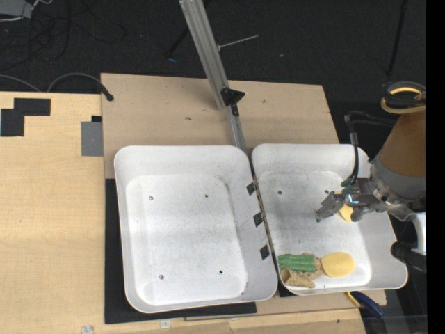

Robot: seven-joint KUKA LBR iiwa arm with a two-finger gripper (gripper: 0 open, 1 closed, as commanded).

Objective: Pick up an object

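Bins are lying side by side under me on a pale wooden bench (55, 207): the left bin (184, 228), white and shallow, with a few dark dots on its speckled floor, and the right bin (306, 179), pressed against it along a seam marked by small black clips (257, 218). I am reaching in from the right, my orange band (410, 145) hanging above the grey wrist, and my gripper (338, 206) is hovering over the right side of the right bin. My fingers (327, 209) are pointing left and down, and a small yellow piece (345, 213) is sitting right against them; whether it is pinched between them or just lying beside them I cannot tell, nor how wide they are standing. At the near edge of the same bin, a green object (297, 261) is lying touching a tan one (301, 277), with a yellow disc (338, 264) just beside them. A brown board (208, 110) is sitting behind the bins, and a metal rail (208, 54) is slanting up from it across dark carpet strewn with cables (42, 5).
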